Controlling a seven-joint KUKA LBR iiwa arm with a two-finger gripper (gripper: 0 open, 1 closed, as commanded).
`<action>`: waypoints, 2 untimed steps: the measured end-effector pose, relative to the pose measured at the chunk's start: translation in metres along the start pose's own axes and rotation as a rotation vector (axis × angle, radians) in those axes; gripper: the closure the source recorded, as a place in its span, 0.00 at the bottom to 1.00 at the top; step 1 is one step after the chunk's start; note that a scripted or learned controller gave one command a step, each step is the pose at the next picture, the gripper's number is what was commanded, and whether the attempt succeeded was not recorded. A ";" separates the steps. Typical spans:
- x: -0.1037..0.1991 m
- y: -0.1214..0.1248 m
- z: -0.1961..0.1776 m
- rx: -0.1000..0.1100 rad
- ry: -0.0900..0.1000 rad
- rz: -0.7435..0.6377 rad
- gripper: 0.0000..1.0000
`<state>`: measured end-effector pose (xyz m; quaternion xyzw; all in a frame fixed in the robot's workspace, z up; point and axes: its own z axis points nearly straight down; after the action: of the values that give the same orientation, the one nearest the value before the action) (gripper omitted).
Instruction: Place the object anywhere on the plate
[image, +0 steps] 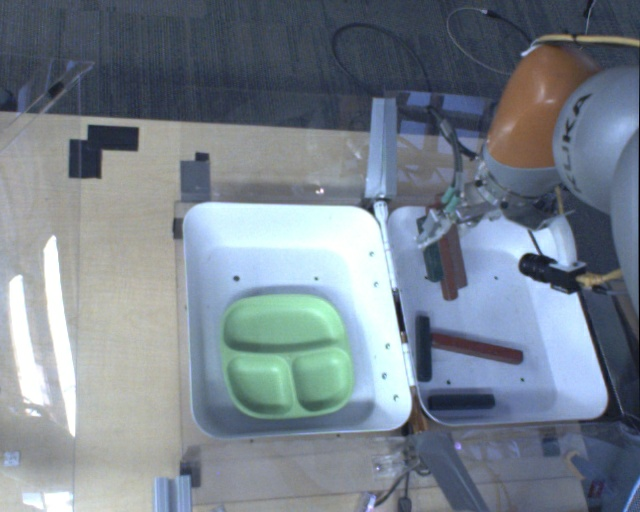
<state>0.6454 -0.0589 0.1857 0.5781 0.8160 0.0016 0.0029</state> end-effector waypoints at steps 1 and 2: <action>0.080 -0.028 -0.002 0.002 0.002 -0.173 1.00; 0.182 -0.047 0.000 0.002 0.003 -0.208 1.00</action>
<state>0.5408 0.0971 0.1845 0.4901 0.8717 0.0013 0.0010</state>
